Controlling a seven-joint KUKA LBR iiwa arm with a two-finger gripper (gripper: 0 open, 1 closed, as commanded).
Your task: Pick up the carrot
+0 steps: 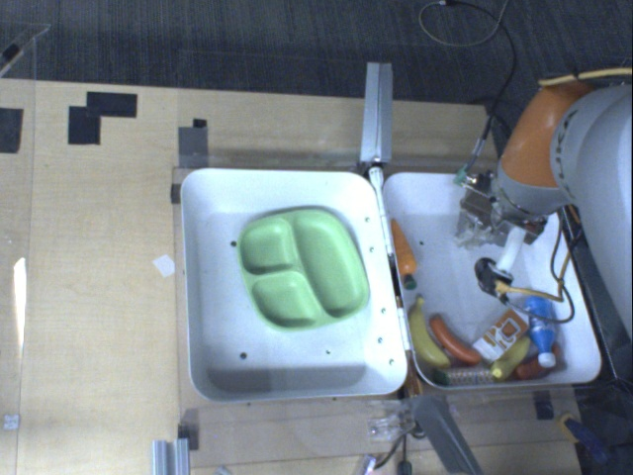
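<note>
The carrot (402,248) is a slim orange piece lying lengthwise against the left wall of the right bin (435,201). My gripper (483,218) hangs over the upper right part of that bin, well to the right of the carrot and apart from it. The grey wrist with its orange band (534,151) sits above and behind the gripper and hides part of it. Nothing shows as held.
A green divided plate (302,265) lies in the left bin (213,364). The right bin's near end is crowded with a banana (425,334), a red sausage (453,339), a small carton (502,334) and a blue bottle (540,327). A black cable (492,275) loops below the gripper.
</note>
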